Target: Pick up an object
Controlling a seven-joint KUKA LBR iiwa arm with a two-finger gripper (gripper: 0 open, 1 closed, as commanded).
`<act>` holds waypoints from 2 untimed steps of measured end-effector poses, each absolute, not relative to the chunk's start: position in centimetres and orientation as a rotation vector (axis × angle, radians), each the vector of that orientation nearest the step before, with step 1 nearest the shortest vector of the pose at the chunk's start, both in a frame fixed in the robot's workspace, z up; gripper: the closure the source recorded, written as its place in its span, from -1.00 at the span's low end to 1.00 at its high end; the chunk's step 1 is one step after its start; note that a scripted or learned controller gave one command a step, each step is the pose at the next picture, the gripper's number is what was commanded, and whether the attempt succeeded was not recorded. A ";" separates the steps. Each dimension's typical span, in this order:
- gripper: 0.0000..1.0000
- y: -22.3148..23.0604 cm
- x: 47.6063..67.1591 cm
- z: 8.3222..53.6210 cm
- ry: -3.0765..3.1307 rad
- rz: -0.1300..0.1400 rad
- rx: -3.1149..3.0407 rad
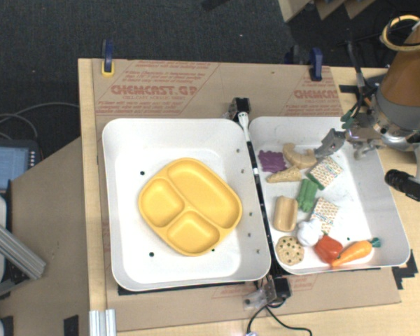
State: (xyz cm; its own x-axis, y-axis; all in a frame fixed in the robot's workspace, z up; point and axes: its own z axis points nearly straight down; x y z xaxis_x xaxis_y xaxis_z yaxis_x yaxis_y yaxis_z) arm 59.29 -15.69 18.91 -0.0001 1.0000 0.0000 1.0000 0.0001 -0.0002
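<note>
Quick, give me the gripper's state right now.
Gripper: over the top of the right bin, above the toy food; open or shut cannot be told, and nothing is seen held.

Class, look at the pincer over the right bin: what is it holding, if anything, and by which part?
Nothing. The pincer hangs above the toy food in the right bin, with no item between its fingers.

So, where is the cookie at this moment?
In the camera view, the cookie lies in the right bin, near its front left corner, just below the tan bread piece and left of the red pepper.
</note>
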 end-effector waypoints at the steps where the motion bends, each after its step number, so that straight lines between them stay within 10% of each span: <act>1: -1.00 -14.9 58.1 8.4 -2.230 -0.001 -2.230; 2: 1.00 -15.1 58.5 10.3 -2.236 -0.008 -2.239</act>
State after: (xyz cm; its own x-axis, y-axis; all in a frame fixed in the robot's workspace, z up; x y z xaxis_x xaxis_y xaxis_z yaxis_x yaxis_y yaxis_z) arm 58.46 -15.10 10.26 0.0013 0.9999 -0.0127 0.9998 -0.0010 0.0196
